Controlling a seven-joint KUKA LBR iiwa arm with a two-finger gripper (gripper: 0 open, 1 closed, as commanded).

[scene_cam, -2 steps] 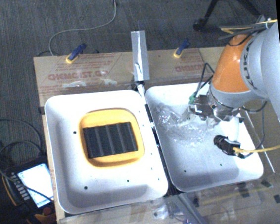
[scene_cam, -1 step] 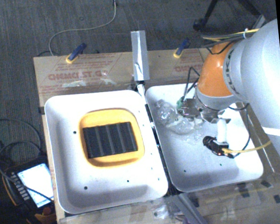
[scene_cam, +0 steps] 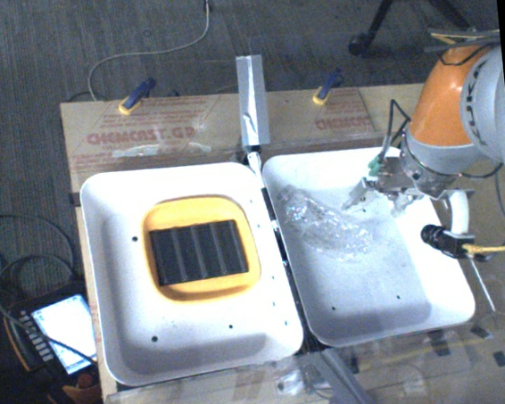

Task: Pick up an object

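Lying crumpled at the right bin's (scene_cam: pixel 443 307) ten o'clock, the clear plastic wrap (scene_cam: pixel 327 225) looks light, limp and slippery, best pinched at a raised fold by the end effector (scene_cam: pixel 379 194), whose opening I cannot tell.

Yellow tray (scene_cam: pixel 203 248) with black ribbed insert: flat, centre of left bin (scene_cam: pixel 124 345). Clear crinkled plastic piece (scene_cam: pixel 325 222): lying flat in right bin (scene_cam: pixel 381 317), upper-left part.
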